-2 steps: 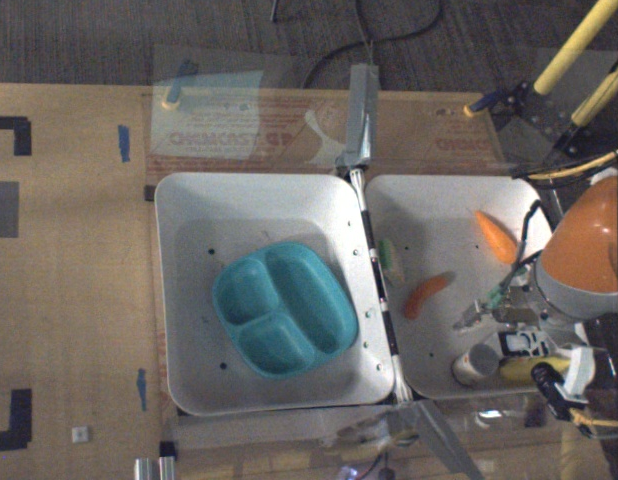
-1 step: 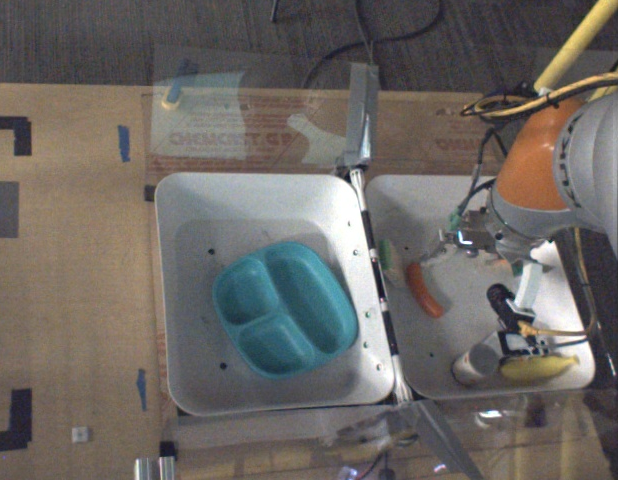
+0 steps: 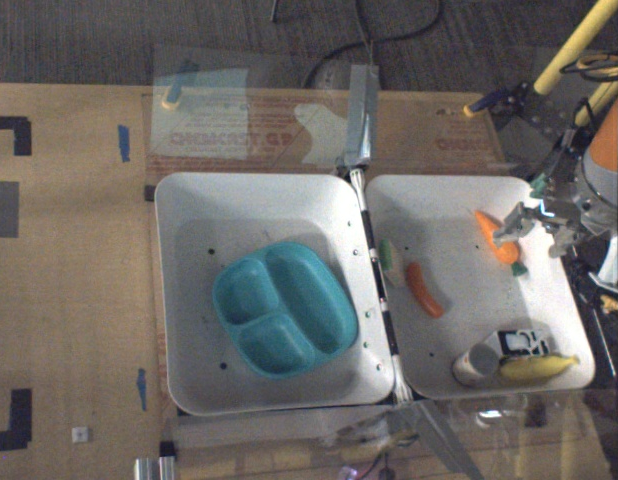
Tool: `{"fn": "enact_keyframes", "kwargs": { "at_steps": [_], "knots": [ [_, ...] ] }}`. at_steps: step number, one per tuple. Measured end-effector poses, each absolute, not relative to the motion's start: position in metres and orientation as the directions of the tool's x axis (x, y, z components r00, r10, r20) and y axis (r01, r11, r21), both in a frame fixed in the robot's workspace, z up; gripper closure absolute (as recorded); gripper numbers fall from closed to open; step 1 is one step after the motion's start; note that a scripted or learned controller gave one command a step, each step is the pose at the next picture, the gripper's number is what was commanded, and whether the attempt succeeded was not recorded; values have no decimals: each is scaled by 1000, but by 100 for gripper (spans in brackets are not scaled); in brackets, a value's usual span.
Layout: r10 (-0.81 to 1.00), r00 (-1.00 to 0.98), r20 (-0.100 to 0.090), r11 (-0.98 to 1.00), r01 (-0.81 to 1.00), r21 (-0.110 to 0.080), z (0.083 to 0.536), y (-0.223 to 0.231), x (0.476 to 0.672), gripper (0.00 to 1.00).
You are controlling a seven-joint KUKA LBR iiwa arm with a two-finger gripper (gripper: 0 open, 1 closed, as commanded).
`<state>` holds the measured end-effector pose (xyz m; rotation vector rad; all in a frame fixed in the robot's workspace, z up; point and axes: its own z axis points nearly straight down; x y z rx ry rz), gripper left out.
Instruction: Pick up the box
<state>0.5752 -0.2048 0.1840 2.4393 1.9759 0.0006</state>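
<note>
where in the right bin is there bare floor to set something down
Bare floor lies mid-bin, between the orange sausage and the right wall, below the carrot. Crowded: the front right corner, with cup, box and banana; the pincer hangs over the carrot.

A tan cardboard sheet (image 3: pixel 69 298) covers the bench, marked with black tape corners (image 3: pixel 14 133) (blue strips too); dark grey carpet (image 3: pixel 139 13) lies beyond, crossed by a black cable (image 3: pixel 394 8).

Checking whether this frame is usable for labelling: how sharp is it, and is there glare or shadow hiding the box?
Camera view: soft overall, with small things smeared; the box is a blurry black-and-white patch beside the banana. Mild glare on the white bin floors, light shadow along the left bin's walls; the gripper is blurred too.
</note>
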Motion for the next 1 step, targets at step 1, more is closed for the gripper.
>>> {"fn": "enact_keyframes", "kwargs": {
  "at_steps": [1],
  "knots": [
    [989,148,3,-148,989,4,95,-207,545,0]
  ]
}}
